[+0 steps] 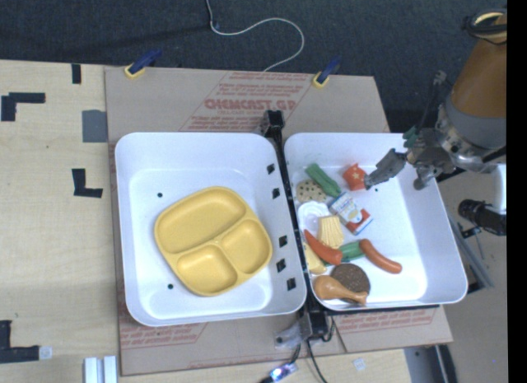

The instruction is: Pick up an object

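My gripper point(403, 174) hangs over the upper right part of the right bin point(428, 241), open, with nothing between its fingers. Its left finger point(381, 170) points toward a small red toy point(355, 176) just to its left, apart from it. Several toy foods lie along the bin's left side: a green pickle point(323, 179), a brown cookie point(308, 191), a blue and white packet point(344, 206), a yellow corn piece point(330, 231), two red sausages point(380, 256), a brown patty point(351, 275) and a chicken drumstick point(333, 289).
The left bin point(140, 167) holds a yellow divided plate point(212, 240). A black divider point(284, 200) with clips runs between the bins. The right half of the right bin's floor is bare white. A white cable point(247, 27) lies on the dark floor behind.
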`<state>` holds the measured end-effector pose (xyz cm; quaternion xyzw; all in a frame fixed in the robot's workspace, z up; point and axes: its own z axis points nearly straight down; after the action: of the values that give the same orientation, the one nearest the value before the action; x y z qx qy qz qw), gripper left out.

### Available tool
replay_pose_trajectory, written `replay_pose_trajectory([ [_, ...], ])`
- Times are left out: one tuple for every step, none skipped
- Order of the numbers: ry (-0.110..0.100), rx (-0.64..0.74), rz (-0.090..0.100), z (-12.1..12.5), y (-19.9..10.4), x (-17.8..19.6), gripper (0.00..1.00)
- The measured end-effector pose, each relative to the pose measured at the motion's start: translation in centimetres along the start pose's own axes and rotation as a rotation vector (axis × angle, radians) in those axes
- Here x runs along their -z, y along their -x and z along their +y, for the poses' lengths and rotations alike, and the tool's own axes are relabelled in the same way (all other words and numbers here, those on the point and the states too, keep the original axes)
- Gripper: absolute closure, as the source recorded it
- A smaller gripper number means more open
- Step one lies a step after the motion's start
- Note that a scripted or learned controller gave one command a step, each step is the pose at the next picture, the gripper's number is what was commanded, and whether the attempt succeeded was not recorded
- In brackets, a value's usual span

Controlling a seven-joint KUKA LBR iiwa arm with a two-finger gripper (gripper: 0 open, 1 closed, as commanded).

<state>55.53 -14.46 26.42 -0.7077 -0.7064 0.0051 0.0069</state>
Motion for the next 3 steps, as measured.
replay_pose_trajectory([
  [0.01, 0.003, -0.002, 0.2, 0.0, 0.6, 0.0],
  [0.004, 0.003, -0.001, -0.8, -0.4, -5.2, 0.0],
  [0.005, 0.003, -0.001, -0.1, 0.0, -11.5, 0.0],
])
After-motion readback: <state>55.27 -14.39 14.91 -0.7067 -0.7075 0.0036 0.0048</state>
